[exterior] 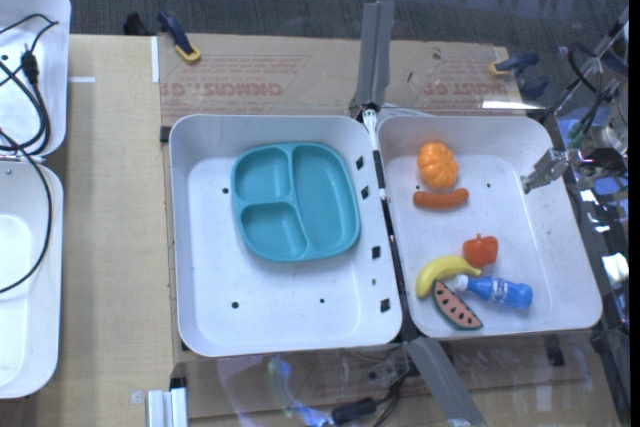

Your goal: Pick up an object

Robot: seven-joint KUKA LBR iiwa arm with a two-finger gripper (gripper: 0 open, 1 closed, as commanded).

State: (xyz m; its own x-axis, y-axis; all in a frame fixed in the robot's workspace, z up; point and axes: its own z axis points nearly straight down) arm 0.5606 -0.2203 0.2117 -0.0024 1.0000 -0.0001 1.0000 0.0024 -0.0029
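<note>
1. Bins: you've got two white bins side by side on the counter (110, 215). Left bin (200, 315) holds a teal divided plate (296, 201). Right bin (545, 215) holds all the small stuff.
2. Right bin contents: orange pumpkin (437, 163) toward the back, sausage (440, 200) just in front of it and touching or nearly so. Nearer the front: red pepper (480, 249), banana (445, 272), watermelon slice (457, 306), blue bottle (500, 291) lying on its side. Those four are bunched close, with the banana against the pepper and the slice just beside the bottle.
3. Gripper (545, 170) sits at the right bin's right rim, metal tip over the bin's edge area, well apart from every object. Nothing between it and any item.
4. Fingers: can't tell if they're apart or together; too small and cluttered at that edge.
5. Step, my read: pre-grasp, no target reached, nothing lifted. Task barely begun.
6. Next move calls for: pick one target and travel left into the bin. Pumpkin or sausage look easiest, since they stand off from the front cluster. Come down centred, fingers wide enough to straddle.
7. Risk, judged: the front cluster is tight, so a grab there may nudge neighbours or catch two.
</note>
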